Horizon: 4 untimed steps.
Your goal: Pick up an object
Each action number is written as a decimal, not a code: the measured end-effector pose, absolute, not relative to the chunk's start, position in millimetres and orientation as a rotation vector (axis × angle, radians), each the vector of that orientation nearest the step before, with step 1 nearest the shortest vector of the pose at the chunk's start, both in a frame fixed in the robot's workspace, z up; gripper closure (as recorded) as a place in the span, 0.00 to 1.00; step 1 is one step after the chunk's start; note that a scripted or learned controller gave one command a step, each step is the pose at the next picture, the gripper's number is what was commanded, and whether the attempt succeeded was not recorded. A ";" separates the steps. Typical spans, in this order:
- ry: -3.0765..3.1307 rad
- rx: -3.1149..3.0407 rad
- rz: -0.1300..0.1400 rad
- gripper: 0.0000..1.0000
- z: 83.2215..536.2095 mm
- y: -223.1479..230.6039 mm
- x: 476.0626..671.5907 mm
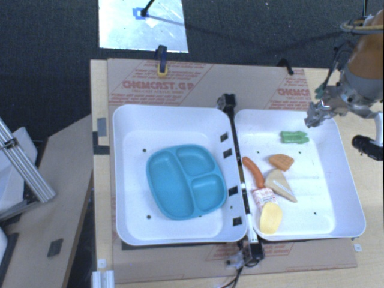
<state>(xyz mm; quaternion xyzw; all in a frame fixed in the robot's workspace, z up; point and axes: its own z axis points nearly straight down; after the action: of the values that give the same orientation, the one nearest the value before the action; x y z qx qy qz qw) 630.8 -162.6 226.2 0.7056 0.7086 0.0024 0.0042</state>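
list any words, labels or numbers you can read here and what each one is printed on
"CHEMCAST" followed by blurred letters, perhaps "GP": red print on the brown protective sheet under the bins, at upper left.
The same red print repeats at the sheet's upper right and along its front edge, too broken or blurred to read.
Small packet with red markings in the right bin: print too small to read.

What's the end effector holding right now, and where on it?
Nothing. The end effector hangs over the right bin's far edge, apart from the green piece.
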 end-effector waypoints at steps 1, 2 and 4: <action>2.223 2.212 0.005 1.00 269.4 -162.8 632.3; 2.230 2.212 0.004 1.00 273.7 -115.3 622.9; 2.232 2.212 0.001 1.00 269.2 -5.6 591.3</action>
<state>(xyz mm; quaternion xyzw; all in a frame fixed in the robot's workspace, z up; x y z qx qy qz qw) 591.3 -5.6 269.2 0.7039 0.7103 0.0005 -0.0003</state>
